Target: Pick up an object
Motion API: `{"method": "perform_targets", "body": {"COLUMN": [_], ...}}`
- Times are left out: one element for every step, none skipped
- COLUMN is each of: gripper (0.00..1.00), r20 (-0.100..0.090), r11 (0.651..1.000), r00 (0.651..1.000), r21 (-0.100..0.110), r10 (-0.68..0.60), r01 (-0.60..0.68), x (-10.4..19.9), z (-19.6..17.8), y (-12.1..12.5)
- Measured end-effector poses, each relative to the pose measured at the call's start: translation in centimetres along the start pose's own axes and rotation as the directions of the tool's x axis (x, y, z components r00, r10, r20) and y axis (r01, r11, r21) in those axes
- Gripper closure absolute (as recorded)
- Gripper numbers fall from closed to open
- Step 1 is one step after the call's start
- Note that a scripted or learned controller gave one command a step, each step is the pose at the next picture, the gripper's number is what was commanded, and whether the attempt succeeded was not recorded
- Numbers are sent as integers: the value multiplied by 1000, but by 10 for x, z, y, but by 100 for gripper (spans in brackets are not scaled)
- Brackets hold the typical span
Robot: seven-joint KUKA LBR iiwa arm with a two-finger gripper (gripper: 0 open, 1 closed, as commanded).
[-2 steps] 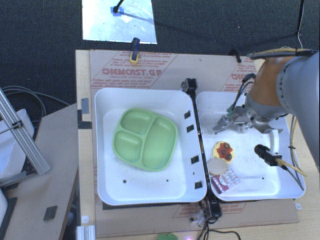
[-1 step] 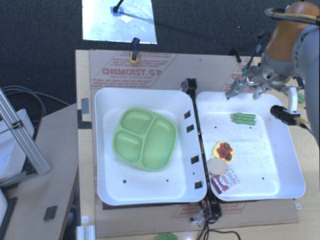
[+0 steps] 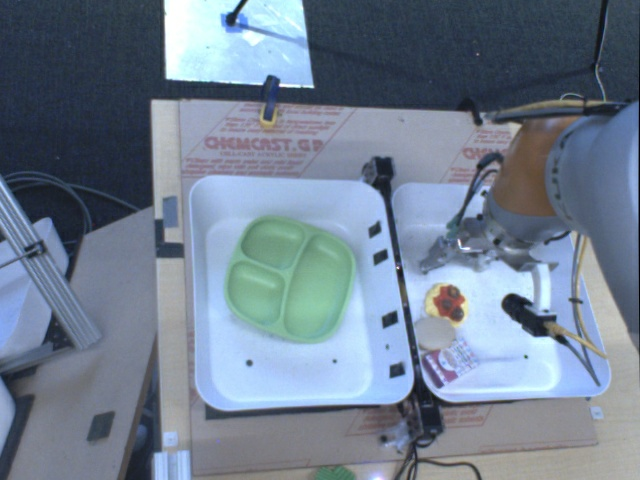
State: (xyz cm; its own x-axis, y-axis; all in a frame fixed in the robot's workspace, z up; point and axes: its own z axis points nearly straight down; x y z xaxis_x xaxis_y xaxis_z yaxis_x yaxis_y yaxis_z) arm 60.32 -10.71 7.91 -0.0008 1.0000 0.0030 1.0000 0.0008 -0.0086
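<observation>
In the left bin [image 3: 215, 368] a pale green divided plate [image 3: 290, 278] of smooth plastic lies tilted near the middle. In the right bin [image 3: 500, 378], close to its left wall, sit a small round yellow toy with red spots [image 3: 446, 303], a flat beige disc [image 3: 435, 333] touching it below, and a red-and-white packet [image 3: 452, 360] at the front-left corner. The gripper [image 3: 440, 253] hangs just above the yellow toy, toward the bin's back edge; whether it is parted or closed I cannot tell, and nothing shows in its grasp.

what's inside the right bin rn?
In the right bin: a yellow-and-red toy, a tan disc, a red-and-white packet. The gripper and arm cover its upper part.
</observation>
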Motion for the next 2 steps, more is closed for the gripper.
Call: {"method": "perform_targets", "body": {"gripper": [0,0], "r20": [2,5], "r11": [1000,1000], "r00": [1000,1000], "r21": [-5,-18], "r10": [2,2], "r01": [-2,-2], "x": [-6,-13], "z": [-5,-114], "y": [-53,-91]}}
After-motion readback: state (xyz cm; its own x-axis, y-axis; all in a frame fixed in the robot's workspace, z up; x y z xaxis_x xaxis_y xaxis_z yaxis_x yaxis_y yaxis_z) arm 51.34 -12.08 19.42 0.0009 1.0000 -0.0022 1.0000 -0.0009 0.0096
